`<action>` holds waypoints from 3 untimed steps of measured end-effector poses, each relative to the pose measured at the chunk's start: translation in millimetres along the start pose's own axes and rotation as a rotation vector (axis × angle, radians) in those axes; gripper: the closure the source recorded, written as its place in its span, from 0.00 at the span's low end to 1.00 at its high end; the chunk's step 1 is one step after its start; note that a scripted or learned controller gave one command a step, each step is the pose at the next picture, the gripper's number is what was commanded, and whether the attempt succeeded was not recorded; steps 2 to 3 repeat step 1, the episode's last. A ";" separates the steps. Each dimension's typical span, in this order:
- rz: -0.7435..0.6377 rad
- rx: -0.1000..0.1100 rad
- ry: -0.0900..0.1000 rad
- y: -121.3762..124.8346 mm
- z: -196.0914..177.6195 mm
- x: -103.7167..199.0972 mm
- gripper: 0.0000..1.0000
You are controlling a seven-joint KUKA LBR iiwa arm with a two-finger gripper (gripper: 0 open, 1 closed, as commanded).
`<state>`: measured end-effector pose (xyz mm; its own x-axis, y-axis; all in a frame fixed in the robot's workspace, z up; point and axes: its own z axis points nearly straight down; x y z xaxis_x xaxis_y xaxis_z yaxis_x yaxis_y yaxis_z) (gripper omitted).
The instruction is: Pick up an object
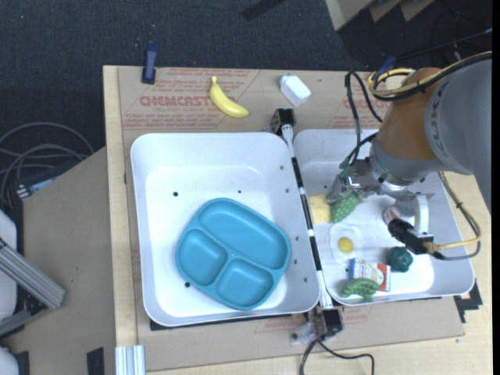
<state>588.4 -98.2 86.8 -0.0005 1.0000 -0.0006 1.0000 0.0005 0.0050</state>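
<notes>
— What lettering can be read on the worktop [117, 209]?

— Red print on the cardboard sheet [180, 104] along the far edge. Near the far left corner, beside the banana [226, 100], a large word in outlined capitals appears to read "CHEMCAST". Smaller red lines run above and below it, too fine to make out.

— Does the print repeat elsewhere?

— Similar red lettering stands toward the far right corner, partly covered by the arm's cables [375, 92]; no word there is legible.

— And the items in the right bin [453, 280]?

— The small carton [369, 272] near its front edge bears a red, white and blue printed label, but its text is too small to read.
</notes>
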 end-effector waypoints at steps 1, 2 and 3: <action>-0.002 0.002 0.002 7.9 -99.0 73.3 1.00; -0.002 0.002 0.002 7.9 -99.0 73.3 1.00; -0.002 0.002 0.002 7.9 -99.0 73.3 1.00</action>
